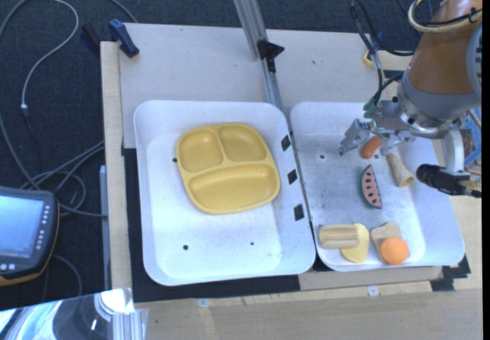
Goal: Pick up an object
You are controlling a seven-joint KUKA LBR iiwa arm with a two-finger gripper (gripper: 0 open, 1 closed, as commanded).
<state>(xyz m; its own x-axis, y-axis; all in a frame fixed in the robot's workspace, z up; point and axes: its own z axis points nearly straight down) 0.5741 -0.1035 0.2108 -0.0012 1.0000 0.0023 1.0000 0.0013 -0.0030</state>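
My gripper hangs low over the far part of the right bin, below the grey and orange arm. A small orange-red piece lies right at the gripper's tip, partly covered by it. I cannot tell whether it is gripped. Close by, towards the front, lie a watermelon slice and a beige cylinder. In the bin's front corner sit a tan bun, a yellow wedge, a tan block and an orange ball.
The left bin holds a yellow divided plate. A metal post slants up from between the two bins. Cables run behind the right bin, and a black part juts out at its right rim.
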